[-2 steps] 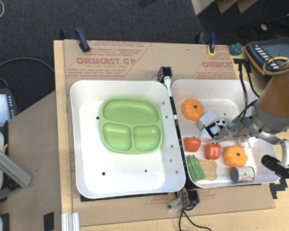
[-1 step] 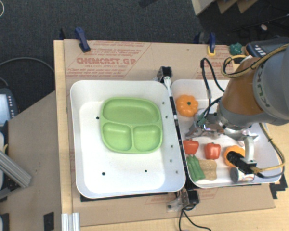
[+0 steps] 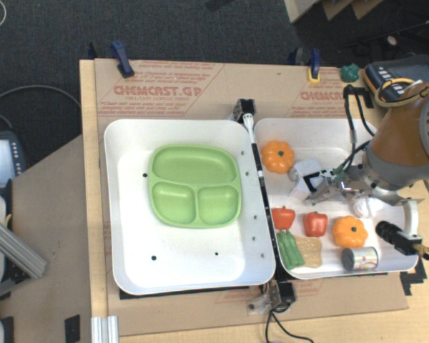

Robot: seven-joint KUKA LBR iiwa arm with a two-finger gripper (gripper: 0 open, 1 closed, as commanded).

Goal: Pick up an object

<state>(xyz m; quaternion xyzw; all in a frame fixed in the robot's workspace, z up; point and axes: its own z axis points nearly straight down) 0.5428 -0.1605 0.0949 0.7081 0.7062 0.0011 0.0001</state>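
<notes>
Hovering gripper [image 3: 322, 189]: sat low in the right bin [image 3: 311, 128], roughly between the upper pumpkin and the red peppers; arm came in from the right.
Fingers: honestly couldn't tell if they were spread or pressed together, too much clutter and blur there.
Nothing visibly pinched, so not calling it a hold.
Closest candidates: red pepper [image 3: 315, 224] just below the gripper, second red pepper [image 3: 283, 218] to its left near the bin divider.
Others in reach: orange pumpkin [image 3: 278, 156] up top, another pumpkin [image 3: 348, 231] lower right, green veg piece [image 3: 289, 250] beside a tan cracker-looking thing [image 3: 309, 251], small can [image 3: 360, 258] at the bottom edge.
Handling guess: looked like hollow plastic toy food, so light, stiff, a bit slick; rounded sides might squirt out of a pinch.
Where to grab: across the pepper's middle, widest part.
Orientation: pepper looked stubby, no clear long axis; green piece ran top-to-bottom, can lay on its side left-to-right.
Left bin [image 3: 121, 191]: held the green divided plate [image 3: 195, 185].
</notes>
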